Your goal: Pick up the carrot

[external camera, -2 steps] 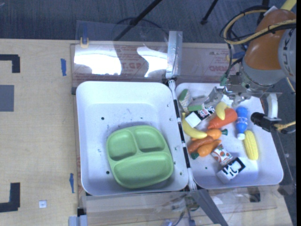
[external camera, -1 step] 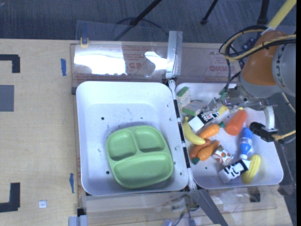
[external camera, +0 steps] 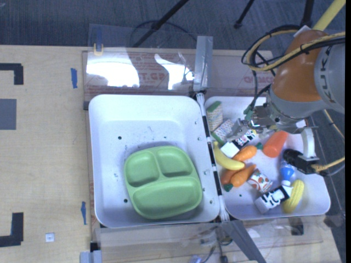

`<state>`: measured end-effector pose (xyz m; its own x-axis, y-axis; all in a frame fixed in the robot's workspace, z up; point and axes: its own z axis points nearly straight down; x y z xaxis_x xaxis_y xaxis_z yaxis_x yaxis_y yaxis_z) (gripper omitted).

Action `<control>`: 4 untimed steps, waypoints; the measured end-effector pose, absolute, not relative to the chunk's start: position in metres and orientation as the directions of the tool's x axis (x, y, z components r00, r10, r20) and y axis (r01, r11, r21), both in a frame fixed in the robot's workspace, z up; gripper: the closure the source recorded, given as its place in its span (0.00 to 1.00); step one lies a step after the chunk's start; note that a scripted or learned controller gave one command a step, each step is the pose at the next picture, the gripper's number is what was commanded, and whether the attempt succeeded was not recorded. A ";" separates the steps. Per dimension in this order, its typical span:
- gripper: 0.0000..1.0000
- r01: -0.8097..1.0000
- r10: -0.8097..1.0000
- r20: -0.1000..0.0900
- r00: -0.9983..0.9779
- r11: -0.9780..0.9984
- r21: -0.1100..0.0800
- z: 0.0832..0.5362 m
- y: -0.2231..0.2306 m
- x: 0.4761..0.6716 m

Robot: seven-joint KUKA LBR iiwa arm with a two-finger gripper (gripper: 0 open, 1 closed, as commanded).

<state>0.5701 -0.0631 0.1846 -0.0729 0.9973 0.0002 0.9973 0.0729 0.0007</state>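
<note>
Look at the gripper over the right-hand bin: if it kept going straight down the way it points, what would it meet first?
Probably the small black-and-white toy right under the gripper, with the carrot just beyond it by the banana. Depth is hard to judge from this slanted view, so that order is uncertain.

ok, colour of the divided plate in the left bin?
Light green plate, seen in the camera view.
</note>
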 end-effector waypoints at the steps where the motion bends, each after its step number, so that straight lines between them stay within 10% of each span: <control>1: 0.00 0.998 0.998 0.002 0.056 -0.056 -0.003 0.184 -0.053 0.555; 2: 0.00 0.945 0.945 0.000 0.327 -0.327 -0.004 0.192 -0.063 0.540; 3: 0.00 0.965 0.965 0.001 0.262 -0.262 0.005 0.087 -0.100 0.548; 4: 0.00 0.997 0.997 -0.001 0.078 -0.078 0.005 0.087 -0.095 0.575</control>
<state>0.5746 -0.0953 0.0866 0.0778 0.9970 -0.0012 0.9970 -0.0777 0.0046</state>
